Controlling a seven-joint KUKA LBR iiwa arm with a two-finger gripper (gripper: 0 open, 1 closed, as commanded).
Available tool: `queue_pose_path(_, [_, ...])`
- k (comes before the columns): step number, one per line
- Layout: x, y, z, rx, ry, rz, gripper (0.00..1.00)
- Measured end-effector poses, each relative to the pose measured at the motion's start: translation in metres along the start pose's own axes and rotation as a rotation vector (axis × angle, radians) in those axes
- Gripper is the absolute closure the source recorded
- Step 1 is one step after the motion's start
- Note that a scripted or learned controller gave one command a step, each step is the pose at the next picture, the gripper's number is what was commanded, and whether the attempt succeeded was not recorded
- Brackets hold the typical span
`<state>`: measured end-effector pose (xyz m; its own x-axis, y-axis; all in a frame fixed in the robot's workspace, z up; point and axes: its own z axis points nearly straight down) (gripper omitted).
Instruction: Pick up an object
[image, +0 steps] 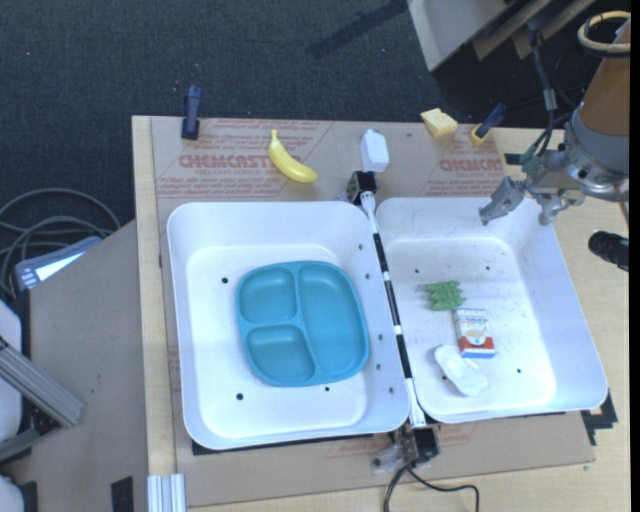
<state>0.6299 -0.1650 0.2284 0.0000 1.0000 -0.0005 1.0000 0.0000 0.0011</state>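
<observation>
Dark carpet is surrounding a cardboard-topped bench that is carrying two shallow white bins side by side. Nearest the camera, in the right bin, a small white crumpled object is lying close to the front wall. Just behind it, almost touching, a small carton with a red and white label is resting flat. A little farther back, a green leafy toy is sitting near the middle of that bin's floor.

In the left bin, a blue divided plate is lying flat with its three compartments facing up.

Farther back, the pincer is hanging over the rear rim of the right bin, well apart from the three small objects, with its two grey fingers standing apart and nothing between them. The arm is reaching in from the right.

Beyond the bins, on the bare bench, a yellow banana is lying behind the left bin, a white object is sitting near the divide between the bins, and a yellow sponge-like block is resting near the far edge
</observation>
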Motion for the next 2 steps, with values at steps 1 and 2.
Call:
queue_pose_path(1, [0.04,-0.035,0.124,0.002,0.001,-0.001,0.0])
queue_pose_path(2, [0.069,-0.075,0.144,0.004,0.002,0.0,0.0])
